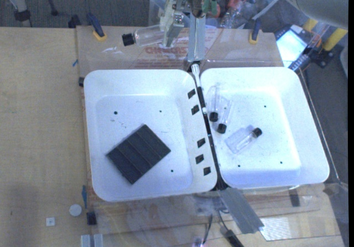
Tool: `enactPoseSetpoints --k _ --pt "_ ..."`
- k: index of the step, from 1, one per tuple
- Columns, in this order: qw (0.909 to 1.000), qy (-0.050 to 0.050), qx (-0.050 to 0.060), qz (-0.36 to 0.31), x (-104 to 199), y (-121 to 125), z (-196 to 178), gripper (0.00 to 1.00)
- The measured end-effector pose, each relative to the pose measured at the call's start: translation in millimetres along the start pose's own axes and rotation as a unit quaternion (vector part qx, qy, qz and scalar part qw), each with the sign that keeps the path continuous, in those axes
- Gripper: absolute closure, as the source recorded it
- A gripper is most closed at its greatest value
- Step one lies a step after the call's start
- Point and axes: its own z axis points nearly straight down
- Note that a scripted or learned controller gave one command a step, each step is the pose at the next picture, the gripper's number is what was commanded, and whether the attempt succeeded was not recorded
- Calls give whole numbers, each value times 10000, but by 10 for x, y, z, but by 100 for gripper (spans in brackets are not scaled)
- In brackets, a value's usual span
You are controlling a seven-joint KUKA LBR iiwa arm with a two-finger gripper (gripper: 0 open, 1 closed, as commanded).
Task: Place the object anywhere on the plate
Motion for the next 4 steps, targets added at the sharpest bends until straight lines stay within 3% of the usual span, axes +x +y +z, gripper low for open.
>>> enactPoseSetpoints --k 1,2,3,4 --pt "9907 -3 -7 -1362 61 416 -1 100" --pt "9639 -7 -9 -2663 -34 424 -3 100" --pt "8821 -13 -13 -4711 -39 381 -6 100" --pt "7753 7 -18 -6316 -47 255 -3 100"
